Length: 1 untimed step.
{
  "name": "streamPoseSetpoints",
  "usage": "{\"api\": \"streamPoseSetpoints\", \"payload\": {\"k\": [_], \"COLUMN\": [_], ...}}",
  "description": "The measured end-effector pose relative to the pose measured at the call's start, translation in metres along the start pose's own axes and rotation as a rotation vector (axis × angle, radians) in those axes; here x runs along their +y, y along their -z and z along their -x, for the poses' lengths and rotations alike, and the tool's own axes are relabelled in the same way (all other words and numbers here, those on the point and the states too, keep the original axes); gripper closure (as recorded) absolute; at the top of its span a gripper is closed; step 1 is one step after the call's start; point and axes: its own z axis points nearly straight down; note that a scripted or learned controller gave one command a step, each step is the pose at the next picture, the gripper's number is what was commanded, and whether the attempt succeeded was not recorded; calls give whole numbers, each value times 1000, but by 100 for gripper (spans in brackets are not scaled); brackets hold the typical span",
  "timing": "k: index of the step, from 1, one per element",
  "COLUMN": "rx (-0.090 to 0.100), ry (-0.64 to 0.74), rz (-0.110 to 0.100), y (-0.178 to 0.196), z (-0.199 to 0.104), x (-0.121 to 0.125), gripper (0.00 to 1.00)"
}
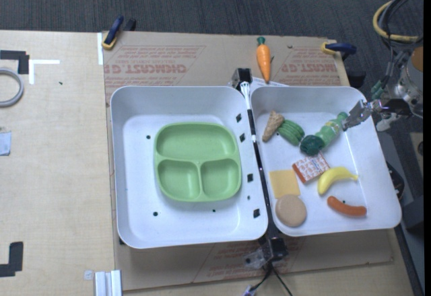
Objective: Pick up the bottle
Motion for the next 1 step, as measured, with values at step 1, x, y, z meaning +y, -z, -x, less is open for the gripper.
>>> {"api": "streamPoseSetpoints", "payload": {"k": [1], "rx": [-1], "ry": [2], "rz": [1], "y": [10], "z": [0], "x": [0], "gripper": [100]}}
